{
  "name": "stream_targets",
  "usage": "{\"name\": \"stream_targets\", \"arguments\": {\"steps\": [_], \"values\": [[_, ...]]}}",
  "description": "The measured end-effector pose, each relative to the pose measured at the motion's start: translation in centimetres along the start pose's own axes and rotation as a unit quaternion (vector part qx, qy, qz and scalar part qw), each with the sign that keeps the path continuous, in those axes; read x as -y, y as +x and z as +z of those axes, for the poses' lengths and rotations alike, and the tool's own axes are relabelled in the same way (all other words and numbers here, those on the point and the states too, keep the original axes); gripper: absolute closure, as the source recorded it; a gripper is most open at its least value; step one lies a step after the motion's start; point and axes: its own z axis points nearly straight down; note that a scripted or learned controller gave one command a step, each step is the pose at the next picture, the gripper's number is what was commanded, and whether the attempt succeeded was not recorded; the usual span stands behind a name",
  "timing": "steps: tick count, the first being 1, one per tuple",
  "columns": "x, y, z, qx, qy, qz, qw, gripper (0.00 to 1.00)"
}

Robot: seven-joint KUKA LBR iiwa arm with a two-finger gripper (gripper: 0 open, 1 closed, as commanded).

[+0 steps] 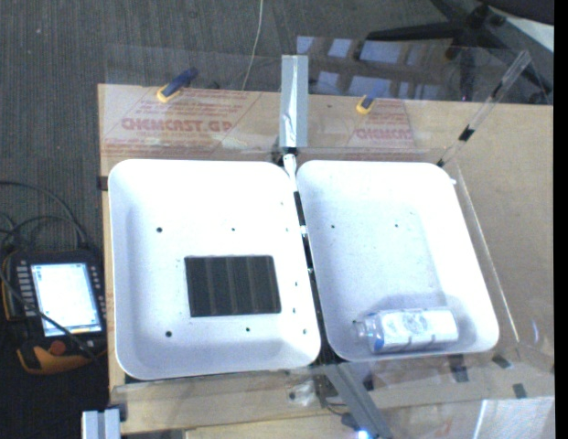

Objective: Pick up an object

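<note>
Two bins: left white bin [128,245] and right white bin [393,199] are sitting side by side on the bench, rims touching along the middle seam
Bottle: one small plastic bottle [410,328] with a pale printed label is lying on its side in the right bin, near that bin's front wall and toward its right corner; its cap end seems to be pointing left
Dark panel: a flat ribbed black rectangle [232,285] is lying in the left bin, low and flat against the floor, judged a poor thing to grasp
Pincer: I cannot tell its state or whether it is holding anything
Step in hand: judging from the scene, the reach is not yet under way, so the bottle is the likeliest target
Doing it well: coming straight down over the bottle's middle with fingers set across its short width, since a round body lying flat is likely to roll if pinched off-centre or along its length
In the way: the front wall and sloped corner of the right bin are crowding the bottle, leaving little room for the finger on that side
Around: a handheld control pendant [59,298] is resting on the floor to the left, cables trailing; yellow clamps [176,84] are holding a clear sheet at the back
</note>
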Motion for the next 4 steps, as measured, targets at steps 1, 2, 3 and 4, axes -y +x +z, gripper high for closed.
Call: {"name": "stream_targets", "arguments": {"steps": [1,2,3,4], "values": [[8.3,3.7,0.8,-0.003,0.001,0.061,0.9981,1.0],[16.7,7.4,0.7,-0.004,0.001,0.106,0.9944,1.0],[25.2,12.2,0.7,-0.004,0.001,0.106,0.9944,1.0],[25.3,14.0,0.9,-0.003,0.001,0.106,0.9944,1.0]]}}
